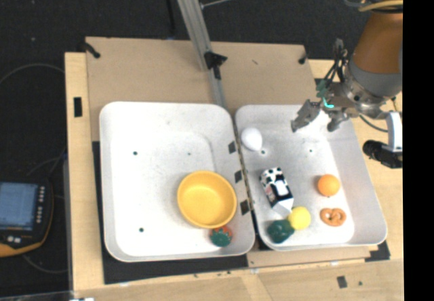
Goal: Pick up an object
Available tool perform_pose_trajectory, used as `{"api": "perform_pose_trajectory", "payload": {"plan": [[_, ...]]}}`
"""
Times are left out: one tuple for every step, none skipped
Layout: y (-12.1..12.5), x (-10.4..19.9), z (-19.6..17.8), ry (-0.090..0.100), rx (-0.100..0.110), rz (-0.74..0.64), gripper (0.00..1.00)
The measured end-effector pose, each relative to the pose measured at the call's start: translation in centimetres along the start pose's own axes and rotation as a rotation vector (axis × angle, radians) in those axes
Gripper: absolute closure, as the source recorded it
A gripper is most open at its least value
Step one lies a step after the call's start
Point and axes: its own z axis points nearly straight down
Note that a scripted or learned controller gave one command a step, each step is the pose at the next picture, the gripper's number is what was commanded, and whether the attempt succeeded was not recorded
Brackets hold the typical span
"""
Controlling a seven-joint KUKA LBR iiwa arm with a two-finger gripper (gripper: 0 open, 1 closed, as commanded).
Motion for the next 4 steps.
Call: {"api": "perform_pose_trajectory", "payload": {"plan": [[-0.7,-0.5,6.1,-0.002,0.006,0.003,0.00],[0.0,-1.0,12.0,-0.002,0.006,0.005,0.00],[-0.1,-1.1,15.4,-0.002,0.005,0.005,0.00],[0.1,-1.2,14.0,-0.002,-0.003,0.010,1.00]]}}
